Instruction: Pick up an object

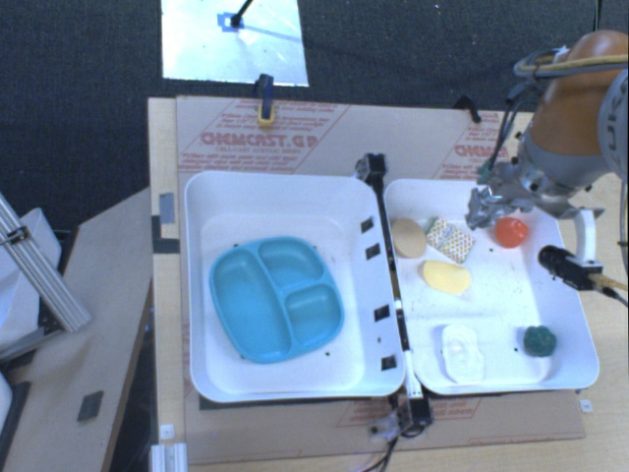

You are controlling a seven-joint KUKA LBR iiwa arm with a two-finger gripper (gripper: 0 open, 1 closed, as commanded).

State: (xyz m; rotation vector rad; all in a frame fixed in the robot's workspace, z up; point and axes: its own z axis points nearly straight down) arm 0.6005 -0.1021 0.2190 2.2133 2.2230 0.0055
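My gripper (483,209) hangs over the back of the right bin (580,357), with the grey and orange arm reaching in from the right. Just right of it lies a red-orange ball (511,232). A yellow-and-white checked block (450,241) sits a little to its left, beside a tan oval piece (408,237). In front of those rests a yellow banana-shaped piece (446,279). A white lumpy object (462,353) and a dark green clump (539,340) lie near the bin's front. Nothing shows in the gripper's grasp.
The left bin (211,190) holds a blue divided plate (277,298). A black-clipped divider (383,264) runs between the bins. Bare floor of the right bin lies between the yellow piece and the green clump.
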